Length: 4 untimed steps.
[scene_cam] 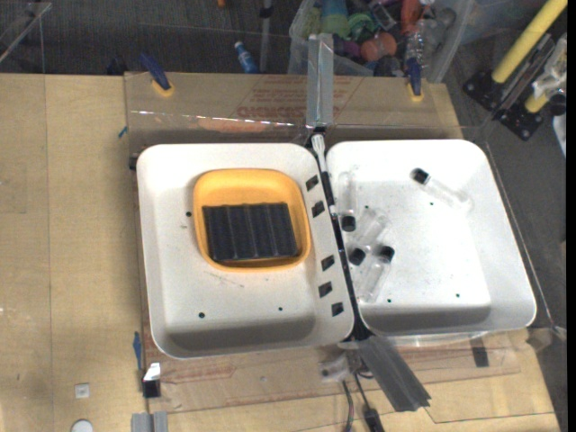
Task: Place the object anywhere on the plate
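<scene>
Two white bins side by side on a wooden table (63,196). L bin (162,241): one orange plate (209,189) w/ one black ridged block (249,230) lying flat on its middle. R bin (468,268): approx. four clear vials (385,252) w/ black caps, three bunched near the divider, one apart toward the back. Clear bodies blend into the white floor, so count uncertain.

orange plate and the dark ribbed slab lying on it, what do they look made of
Orange plate: likely plastic, even colour with a soft sheen on the rim. Dark ribbed slab: possibly rubber or matte plastic, dull black with moulded ridges; the view leaves it open.
</scene>
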Each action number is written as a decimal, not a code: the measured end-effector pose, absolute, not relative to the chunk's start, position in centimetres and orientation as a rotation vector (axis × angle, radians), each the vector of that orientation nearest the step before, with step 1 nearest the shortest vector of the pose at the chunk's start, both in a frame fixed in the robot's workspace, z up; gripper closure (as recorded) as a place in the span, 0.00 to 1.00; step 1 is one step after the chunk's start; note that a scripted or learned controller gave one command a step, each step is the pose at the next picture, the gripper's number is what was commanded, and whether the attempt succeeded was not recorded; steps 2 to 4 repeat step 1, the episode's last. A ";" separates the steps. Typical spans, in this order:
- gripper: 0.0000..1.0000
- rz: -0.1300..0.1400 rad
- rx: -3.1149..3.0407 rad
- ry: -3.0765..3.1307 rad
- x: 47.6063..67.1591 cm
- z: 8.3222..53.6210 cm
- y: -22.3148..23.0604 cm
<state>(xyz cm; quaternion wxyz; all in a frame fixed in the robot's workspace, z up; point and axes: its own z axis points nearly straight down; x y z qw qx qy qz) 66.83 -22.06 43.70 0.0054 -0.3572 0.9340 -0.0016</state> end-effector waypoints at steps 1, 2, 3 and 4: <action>1.00 0.002 -1.358 2.827 66.8 42.1 -22.0; 1.00 0.002 -1.358 2.827 66.8 42.1 -22.0; 1.00 0.002 -1.358 2.827 66.8 42.1 -22.0; 1.00 0.002 -1.358 2.827 66.8 42.1 -22.0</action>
